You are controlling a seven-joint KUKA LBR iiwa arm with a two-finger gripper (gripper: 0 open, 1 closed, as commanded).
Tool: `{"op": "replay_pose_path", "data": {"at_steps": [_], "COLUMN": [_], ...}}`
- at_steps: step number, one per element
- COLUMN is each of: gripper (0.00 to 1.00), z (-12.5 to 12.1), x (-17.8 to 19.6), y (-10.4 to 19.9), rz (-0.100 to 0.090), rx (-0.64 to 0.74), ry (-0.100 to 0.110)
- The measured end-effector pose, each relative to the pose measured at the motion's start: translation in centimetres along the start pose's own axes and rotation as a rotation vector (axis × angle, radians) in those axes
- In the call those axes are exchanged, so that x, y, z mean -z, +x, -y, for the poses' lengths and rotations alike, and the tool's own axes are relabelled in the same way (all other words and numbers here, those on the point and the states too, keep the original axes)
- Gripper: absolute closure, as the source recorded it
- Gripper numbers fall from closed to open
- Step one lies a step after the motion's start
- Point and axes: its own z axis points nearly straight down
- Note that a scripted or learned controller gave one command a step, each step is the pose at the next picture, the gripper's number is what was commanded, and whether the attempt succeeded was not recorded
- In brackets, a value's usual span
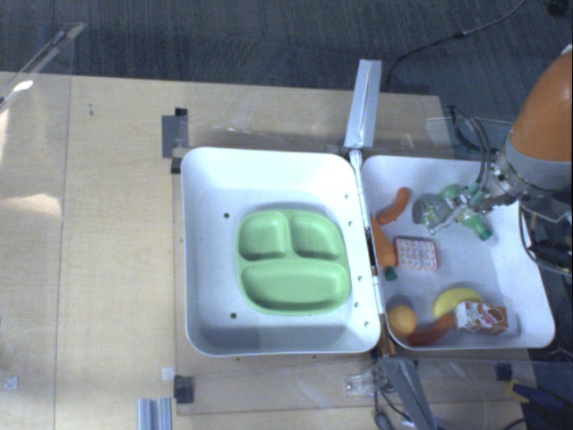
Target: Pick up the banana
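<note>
We see the arm point(546, 124) cut off at the right edge, and its gripper point(445, 211) hangs low over the right bin point(537, 330); we cannot tell whether it is released or clenched. The banana point(455, 299) lies near the front, partly hidden by a small carton point(483, 316). The left bin point(206, 240) holds a green tray point(293, 260) on the wooden bench point(89, 240); dark carpet point(224, 16) lies beyond.

Robot lab: bench point(107, 240), twin bins point(206, 177)
</note>
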Motion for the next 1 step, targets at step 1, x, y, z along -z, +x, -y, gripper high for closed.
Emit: {"op": "replay_pose_path", "data": {"at_steps": [1], "gripper": [0.0], "z": [5.57], "x": [-11.62], "y": [1.65], "rz": [-0.003], "rx": [0.075], "ry": [0.0]}}
